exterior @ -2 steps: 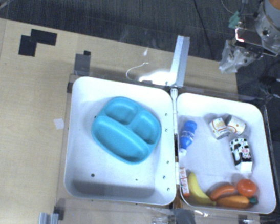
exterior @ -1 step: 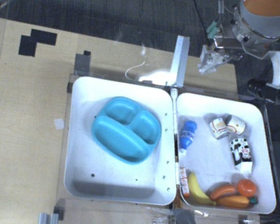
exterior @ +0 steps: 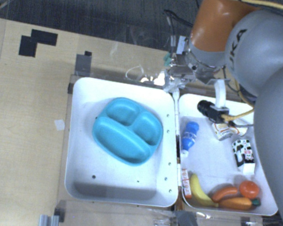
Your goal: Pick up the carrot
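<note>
Carrot (exterior: 235, 202) lies untouched at the near end of the right bin (exterior: 214, 151), beside a banana (exterior: 198, 191) and tomato (exterior: 249, 189). Well away, the gripper (exterior: 175, 80) hangs over the bins' far rim; whether it is parted or closed I cannot tell. Reaching, grasping and lifting all remain.

A single fixed camera hangs above the counter (exterior: 18, 134) and looks down at a slant, far enough back to take in both white bins: the left bin (exterior: 77, 127) whole, the right bin (exterior: 267, 203) partly covered by the arm (exterior: 273, 66), which enters close to the lens from the right.
</note>
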### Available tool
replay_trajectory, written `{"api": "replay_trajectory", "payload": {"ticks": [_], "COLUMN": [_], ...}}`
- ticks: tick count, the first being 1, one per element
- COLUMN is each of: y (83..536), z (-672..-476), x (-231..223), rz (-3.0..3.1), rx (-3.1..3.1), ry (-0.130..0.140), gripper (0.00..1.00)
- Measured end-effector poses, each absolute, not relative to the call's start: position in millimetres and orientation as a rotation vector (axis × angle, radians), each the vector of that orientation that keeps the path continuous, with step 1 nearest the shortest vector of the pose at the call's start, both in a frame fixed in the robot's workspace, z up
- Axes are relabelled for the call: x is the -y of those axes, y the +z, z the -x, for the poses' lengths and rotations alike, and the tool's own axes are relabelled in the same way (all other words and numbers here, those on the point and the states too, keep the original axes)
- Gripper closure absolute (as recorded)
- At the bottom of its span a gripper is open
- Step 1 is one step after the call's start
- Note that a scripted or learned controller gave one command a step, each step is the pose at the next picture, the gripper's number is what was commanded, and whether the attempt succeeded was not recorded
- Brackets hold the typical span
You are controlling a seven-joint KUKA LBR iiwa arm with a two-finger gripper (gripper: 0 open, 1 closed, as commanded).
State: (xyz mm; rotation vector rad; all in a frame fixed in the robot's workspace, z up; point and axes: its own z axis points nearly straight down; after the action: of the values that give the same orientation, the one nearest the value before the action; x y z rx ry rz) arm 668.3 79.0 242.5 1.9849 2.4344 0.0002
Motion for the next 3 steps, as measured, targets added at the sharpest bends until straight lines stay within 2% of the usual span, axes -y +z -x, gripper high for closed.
{"api": "replay_trajectory", "payload": {"ticks": [1, 2, 3], "y": [186, 232, 222], "z": [-668.5, -669.5, -669.5], "x": [-160, -82, -74], "rz": [-2.279, -2.534, -2.208], "rx": [-2.163, -1.855, -2.233], "ry": [-0.001, 0.002, 0.002], "gripper": [1.0, 1.0, 1.0]}}
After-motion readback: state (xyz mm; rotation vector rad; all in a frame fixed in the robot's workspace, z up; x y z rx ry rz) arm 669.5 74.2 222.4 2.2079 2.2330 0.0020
